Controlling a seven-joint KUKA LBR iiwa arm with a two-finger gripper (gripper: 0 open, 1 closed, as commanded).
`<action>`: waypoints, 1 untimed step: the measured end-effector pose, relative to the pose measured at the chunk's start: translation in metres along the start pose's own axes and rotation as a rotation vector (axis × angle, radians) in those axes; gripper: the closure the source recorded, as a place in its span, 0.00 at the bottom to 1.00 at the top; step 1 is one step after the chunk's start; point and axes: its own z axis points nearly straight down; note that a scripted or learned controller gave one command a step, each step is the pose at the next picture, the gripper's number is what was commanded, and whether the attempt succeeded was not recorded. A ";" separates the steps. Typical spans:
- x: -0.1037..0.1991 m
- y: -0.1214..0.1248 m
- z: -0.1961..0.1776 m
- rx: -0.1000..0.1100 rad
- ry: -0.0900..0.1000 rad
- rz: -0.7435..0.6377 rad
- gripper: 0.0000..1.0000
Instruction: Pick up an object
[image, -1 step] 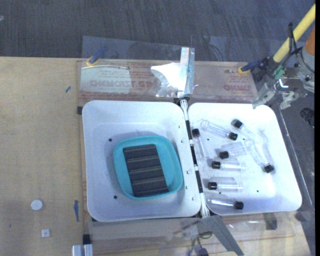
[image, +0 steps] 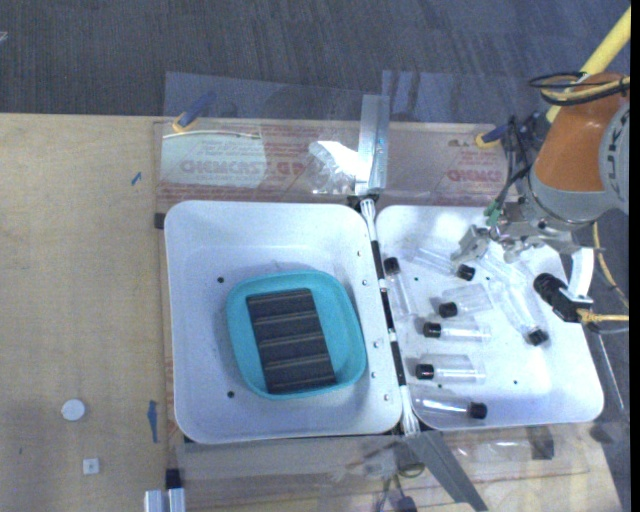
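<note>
Several clear vials with black caps lie scattered in the right bin (image: 560, 385): one (image: 447, 371) near the front, another (image: 456, 329) in the middle, a third (image: 434, 261) toward the back. My gripper (image: 518, 240) hangs over the back right part of this bin, below the orange band (image: 575, 150), close above the vials there. No vial shows clearly between its fingertips. A teal tray (image: 345, 330) holding a dark ridged block (image: 290, 340) sits in the left bin (image: 200, 260).
A metal divider (image: 385, 300) runs between the two bins. Behind them lie cardboard strips and crumpled plastic (image: 335, 165). Cables (image: 565, 88) hang by the arm at the upper right. A small white disc (image: 73, 409) rests on the bench at far left.
</note>
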 end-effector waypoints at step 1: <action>-0.023 0.003 0.037 -0.026 -0.007 -0.049 0.00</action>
